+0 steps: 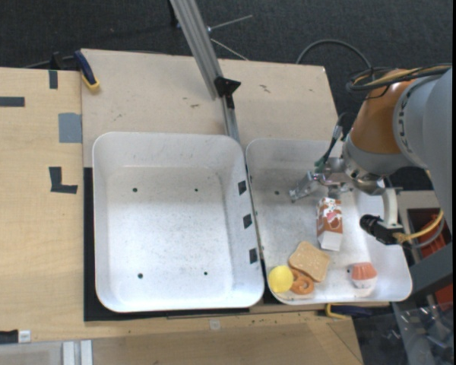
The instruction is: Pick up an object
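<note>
My gripper (pixel 310 187) hangs over the upper middle of the right bin (pixel 277 166), just above and left of a red and white carton (pixel 330 223) that lies on the bin floor. Nothing shows in its grasp. Toward the bin's front lie a slice of toast (pixel 310 261), a yellow lemon (pixel 280 279), an orange pretzel-shaped piece (pixel 302 285) and a small pink and white item (pixel 362 274).
The left bin (pixel 167 219) sits beside the right one, its rim touching it. A grey metal pole (pixel 201 40) slants down to the bins' shared edge. The arm's orange band (pixel 380 120) is at the right. A blue and yellow clamp (pixel 86 70) lies on the bench's far left.
</note>
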You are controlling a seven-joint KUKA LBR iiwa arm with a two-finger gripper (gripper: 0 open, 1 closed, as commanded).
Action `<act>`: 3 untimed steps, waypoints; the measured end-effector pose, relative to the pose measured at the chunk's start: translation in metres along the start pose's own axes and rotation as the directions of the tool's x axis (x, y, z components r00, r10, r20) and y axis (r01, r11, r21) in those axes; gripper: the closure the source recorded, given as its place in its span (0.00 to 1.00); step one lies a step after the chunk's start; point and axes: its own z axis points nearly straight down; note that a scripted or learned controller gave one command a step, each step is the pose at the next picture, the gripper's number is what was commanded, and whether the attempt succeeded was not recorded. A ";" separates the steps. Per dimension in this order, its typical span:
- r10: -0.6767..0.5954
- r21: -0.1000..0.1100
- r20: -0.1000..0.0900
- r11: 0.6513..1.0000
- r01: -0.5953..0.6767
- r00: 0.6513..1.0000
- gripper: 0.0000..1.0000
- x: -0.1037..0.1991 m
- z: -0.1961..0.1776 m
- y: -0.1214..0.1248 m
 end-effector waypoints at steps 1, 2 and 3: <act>-0.001 -0.004 0.001 1.000 0.001 1.000 0.00 0.001 0.020 0.000; -0.002 -0.004 0.000 1.000 0.002 1.000 1.00 0.001 0.010 0.000; -0.001 -0.011 0.001 1.000 0.001 1.000 1.00 0.004 -0.048 0.010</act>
